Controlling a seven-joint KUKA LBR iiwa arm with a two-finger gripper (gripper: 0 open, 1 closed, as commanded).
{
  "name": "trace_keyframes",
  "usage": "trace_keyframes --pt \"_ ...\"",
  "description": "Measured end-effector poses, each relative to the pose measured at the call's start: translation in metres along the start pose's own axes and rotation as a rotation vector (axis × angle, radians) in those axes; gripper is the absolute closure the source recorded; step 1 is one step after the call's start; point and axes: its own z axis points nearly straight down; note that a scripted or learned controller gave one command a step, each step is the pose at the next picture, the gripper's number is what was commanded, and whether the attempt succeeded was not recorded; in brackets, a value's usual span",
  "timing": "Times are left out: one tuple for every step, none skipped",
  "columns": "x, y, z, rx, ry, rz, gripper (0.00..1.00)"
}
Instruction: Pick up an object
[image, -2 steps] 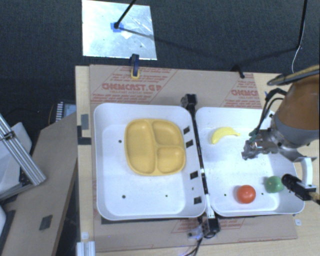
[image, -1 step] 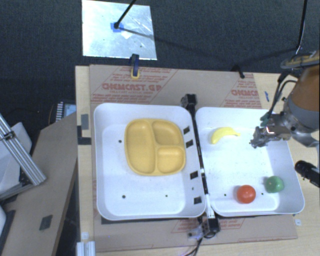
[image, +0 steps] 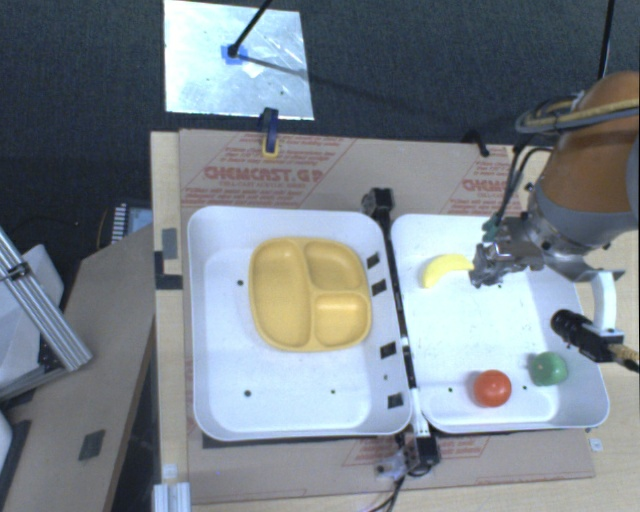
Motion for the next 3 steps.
trace_keyframes --pt "0.041 0.008 0.010 0.003 0.000 0.001 1.00" --pt "0.090 0.020 0.028 0.003 0.000 0.001 1.00" --pt "0.137 0.029 0.025 0.001 0.002 -0.001 1.00"
